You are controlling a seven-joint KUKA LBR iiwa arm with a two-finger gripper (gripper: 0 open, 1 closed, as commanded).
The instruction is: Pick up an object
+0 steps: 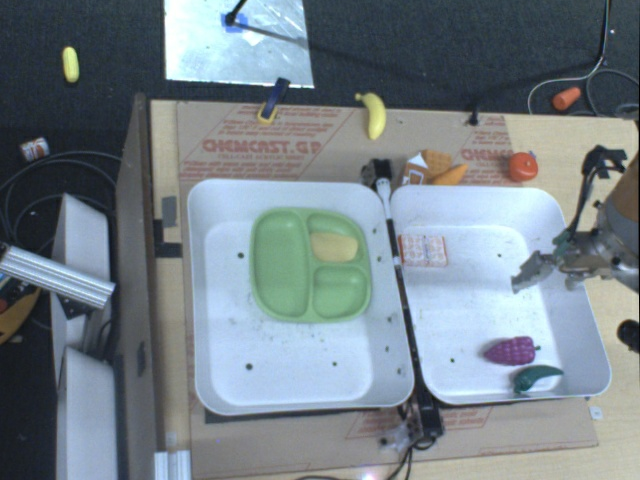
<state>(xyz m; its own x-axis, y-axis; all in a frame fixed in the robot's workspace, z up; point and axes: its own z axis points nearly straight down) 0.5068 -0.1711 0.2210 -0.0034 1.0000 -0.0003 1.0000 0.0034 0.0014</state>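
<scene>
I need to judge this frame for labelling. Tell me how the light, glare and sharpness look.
Camera view: even, soft light with faint shadows; the white bins look bright but keep their rims; the foil sheet on the floor glares in patches; the gripper is soft and slightly smeared, while the green plate and the purple grape toy are only moderately sharp.

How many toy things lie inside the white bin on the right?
3. A small pink-and-white box lies near the right bin's upper left corner; a purple grape bunch and a green pepper lie together near its lower right corner. The arm may hide more.
</scene>
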